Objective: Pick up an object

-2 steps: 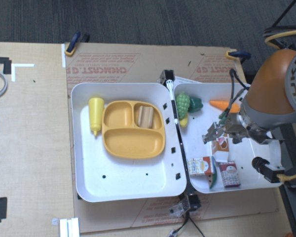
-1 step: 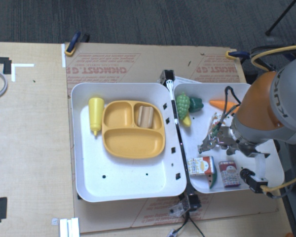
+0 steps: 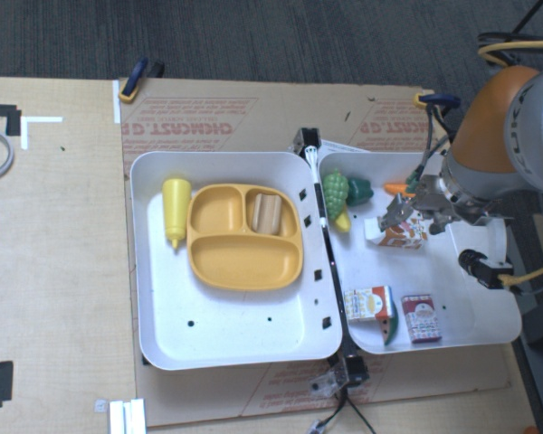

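Observation:
My gripper hangs over the upper middle of the right bin, reaching in from the right. Directly under it lies a small white and red-brown carton; I cannot see whether they touch. An orange carrot lies just beyond the gripper. A green bumpy vegetable with a yellow tip rests at the bin's upper left. Near the front edge sit a small orange and green juice box and a dark red box.
The left bin holds a yellow divided plate with a tan cylinder in one compartment, and a yellow mustard bottle beside it. Clamps join the bins at the divider. The arm's grey body covers the right bin's far right.

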{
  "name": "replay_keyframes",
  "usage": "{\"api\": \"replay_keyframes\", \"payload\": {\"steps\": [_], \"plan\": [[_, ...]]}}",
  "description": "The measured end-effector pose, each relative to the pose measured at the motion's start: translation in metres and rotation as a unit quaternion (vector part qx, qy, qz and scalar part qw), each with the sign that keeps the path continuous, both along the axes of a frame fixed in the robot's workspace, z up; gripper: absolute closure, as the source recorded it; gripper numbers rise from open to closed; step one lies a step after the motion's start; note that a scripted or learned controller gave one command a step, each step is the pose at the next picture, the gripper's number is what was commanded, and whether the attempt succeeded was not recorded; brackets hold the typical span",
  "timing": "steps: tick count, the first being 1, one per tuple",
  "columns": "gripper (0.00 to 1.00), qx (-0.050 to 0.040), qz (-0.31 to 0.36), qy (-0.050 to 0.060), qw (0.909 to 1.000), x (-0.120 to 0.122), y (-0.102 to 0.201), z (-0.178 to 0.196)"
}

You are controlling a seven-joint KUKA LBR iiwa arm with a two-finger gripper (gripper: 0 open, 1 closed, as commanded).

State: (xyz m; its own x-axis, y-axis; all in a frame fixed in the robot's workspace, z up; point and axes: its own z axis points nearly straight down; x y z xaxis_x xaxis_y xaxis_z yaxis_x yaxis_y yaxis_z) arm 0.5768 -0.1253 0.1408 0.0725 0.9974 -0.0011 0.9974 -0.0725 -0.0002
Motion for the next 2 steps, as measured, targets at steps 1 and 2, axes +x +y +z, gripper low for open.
{"api": "replay_keyframes", "payload": {"steps": [1,2], "plan": [[0.00,-0.0050,0.115,-0.008,0.9933,0.020,0.007,-0.038],[1.00,-0.0059,0.117,-0.012,0.9931,0.023,0.007,-0.025]]}}
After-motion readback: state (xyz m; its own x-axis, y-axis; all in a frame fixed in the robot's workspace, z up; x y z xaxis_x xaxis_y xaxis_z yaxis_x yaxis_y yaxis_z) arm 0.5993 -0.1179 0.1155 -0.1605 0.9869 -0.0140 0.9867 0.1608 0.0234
